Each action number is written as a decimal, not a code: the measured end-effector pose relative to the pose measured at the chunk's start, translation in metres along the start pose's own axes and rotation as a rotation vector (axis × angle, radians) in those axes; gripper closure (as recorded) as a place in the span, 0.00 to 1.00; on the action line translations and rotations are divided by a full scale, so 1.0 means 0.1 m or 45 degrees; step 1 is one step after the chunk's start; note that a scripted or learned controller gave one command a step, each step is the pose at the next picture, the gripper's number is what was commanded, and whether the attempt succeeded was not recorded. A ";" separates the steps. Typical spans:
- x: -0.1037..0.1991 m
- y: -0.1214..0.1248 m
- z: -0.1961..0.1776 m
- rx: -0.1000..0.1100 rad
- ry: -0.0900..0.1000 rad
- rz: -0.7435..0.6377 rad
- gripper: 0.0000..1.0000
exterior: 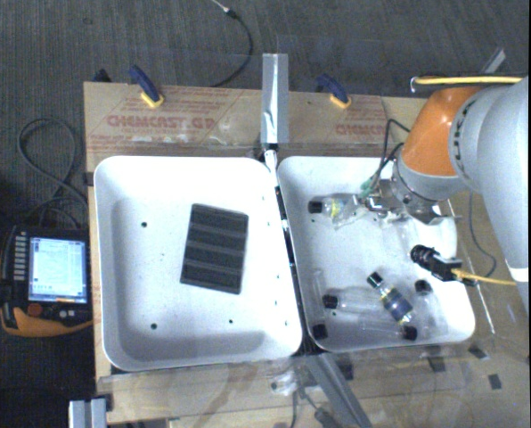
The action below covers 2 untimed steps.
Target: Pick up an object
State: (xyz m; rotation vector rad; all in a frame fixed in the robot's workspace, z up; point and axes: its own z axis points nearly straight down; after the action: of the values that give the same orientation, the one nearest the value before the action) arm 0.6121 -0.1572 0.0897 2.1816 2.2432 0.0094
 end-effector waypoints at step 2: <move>0.01 0.01 -0.11 -0.002 0.000 -0.001 0.00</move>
State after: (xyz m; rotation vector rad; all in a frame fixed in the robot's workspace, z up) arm 0.6128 -0.1565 0.1006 2.1795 2.2433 0.0108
